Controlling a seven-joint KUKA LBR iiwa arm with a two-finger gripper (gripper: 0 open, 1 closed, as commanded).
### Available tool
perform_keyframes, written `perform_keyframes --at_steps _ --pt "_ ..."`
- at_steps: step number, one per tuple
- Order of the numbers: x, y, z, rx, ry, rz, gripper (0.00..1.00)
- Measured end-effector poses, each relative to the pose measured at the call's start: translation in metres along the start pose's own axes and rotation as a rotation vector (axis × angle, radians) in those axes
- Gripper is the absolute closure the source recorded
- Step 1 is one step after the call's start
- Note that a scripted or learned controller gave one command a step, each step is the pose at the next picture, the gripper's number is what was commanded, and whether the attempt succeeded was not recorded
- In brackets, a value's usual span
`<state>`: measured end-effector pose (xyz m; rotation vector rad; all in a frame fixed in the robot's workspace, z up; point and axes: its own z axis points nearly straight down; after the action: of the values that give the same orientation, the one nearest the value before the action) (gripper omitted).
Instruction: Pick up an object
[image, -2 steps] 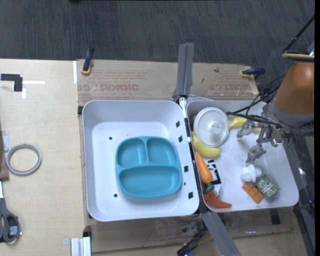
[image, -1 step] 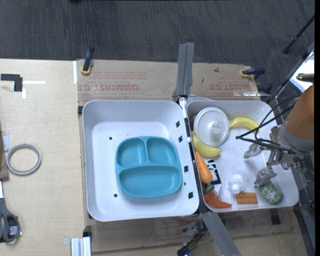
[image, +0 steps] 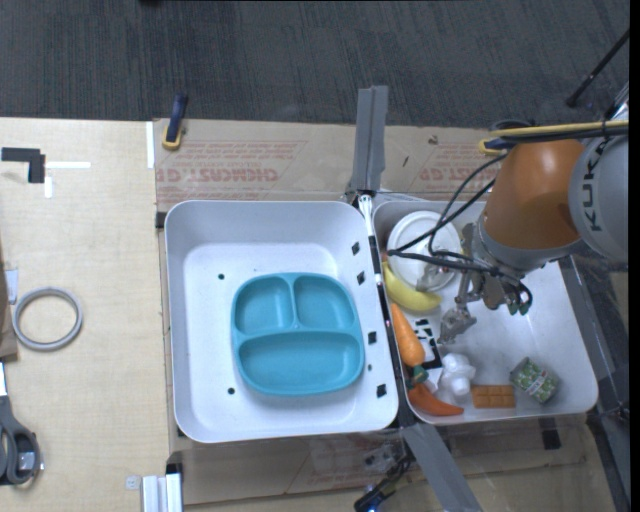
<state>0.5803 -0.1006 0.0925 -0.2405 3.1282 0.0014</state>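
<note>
End effector (image: 487, 303) above right bin (image: 570, 330)

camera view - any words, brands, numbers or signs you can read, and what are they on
"KUK", the visible start of dark letters running down the grey arm, cut off at the picture's edge.
Red lettering on the cardboard sheet behind the bins: upside down and too blurred to read.
Label on the small green can in the right bin: too small to read.
Black-and-white marker tag by the carrot: a pattern, no words.
</note>
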Motion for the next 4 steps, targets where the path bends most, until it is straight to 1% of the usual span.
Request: perform_keyframes --at_steps 1,2,3,4 --pt "0.054 -0.078 -0.095 0.002 0.000 -0.010 0.00" --pt "0.008 -0.117 0.000 0.002 -0.001 0.036 0.00" --pt "-0.026 -0.068 -0.001 0.002 -0.001 0.034 0.00" --pt "0.046 -0.103 0.000 0.002 0.001 0.096 0.00"
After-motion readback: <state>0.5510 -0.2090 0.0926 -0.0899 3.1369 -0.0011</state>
